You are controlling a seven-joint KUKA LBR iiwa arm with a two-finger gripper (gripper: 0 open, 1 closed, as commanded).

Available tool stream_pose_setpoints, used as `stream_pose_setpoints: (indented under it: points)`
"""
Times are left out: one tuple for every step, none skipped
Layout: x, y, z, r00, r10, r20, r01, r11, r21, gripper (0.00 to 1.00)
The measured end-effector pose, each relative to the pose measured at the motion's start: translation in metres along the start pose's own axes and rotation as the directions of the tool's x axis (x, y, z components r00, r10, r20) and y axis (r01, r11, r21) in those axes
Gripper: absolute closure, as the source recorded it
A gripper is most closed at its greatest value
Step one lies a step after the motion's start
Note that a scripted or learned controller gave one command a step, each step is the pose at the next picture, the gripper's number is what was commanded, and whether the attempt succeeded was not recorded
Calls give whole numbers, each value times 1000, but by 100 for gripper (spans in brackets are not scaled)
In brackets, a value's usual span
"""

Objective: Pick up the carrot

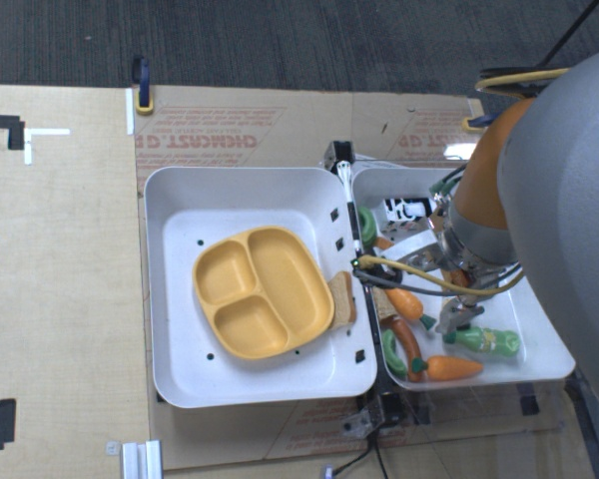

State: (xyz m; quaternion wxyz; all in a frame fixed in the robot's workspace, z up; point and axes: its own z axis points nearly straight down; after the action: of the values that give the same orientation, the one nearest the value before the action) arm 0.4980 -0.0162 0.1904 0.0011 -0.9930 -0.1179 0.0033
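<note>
carrot (451, 368) lying flat at the near edge of the right bin (549, 352), beside a green bottle (487, 342). gripper (457, 307) hanging just above the carrot, probably lining up. can't tell the jaw state, wrist and cables blocking it.

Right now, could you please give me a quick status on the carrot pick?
Pincer low in right white bin, grip unclear. Orange carrot lies at near wall. Green bottle beside it.
</note>
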Motion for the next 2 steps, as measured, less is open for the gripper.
stream_pose_setpoints:
  points:
    - [-26, 22, 0, 999, -37, -1, 37, 999, 1, 0]
    - [-26, 21, 0, 999, -40, -1, 40, 999, 0, 0]
